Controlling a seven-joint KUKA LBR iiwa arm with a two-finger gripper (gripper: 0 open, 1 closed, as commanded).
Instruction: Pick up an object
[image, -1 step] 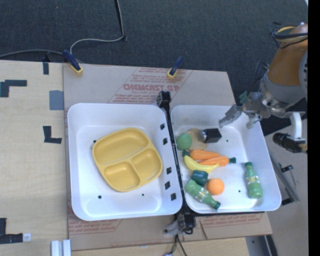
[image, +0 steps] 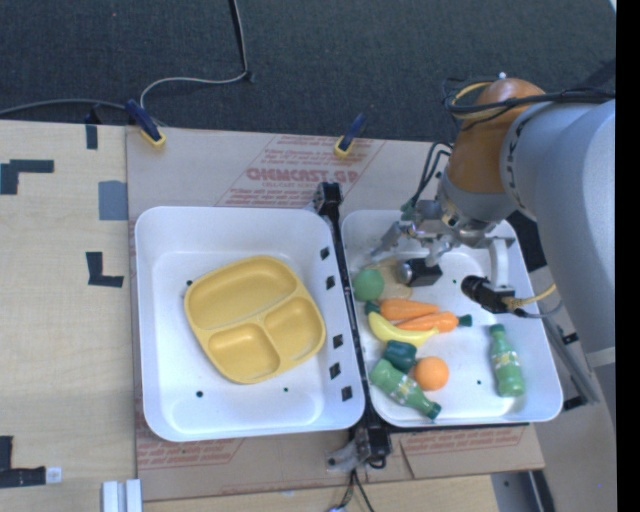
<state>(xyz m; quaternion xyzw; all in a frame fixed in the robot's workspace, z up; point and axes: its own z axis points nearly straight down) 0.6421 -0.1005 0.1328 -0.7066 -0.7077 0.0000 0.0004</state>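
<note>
Approach step: jaws (image: 412, 262) hovering at the right bin's (image: 545, 405) far edge, spread or pressed impossible to tell. Nothing gripped. Nearest, just beside: green ball (image: 369, 283) and carrot (image: 420, 315). Next: descending squarely over one.

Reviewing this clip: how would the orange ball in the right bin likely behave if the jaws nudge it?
The orange ball looks round and smooth, so it would probably roll. It lies against the green bottle, which may check it on that side. Its plastic look suggests it is light.
</note>
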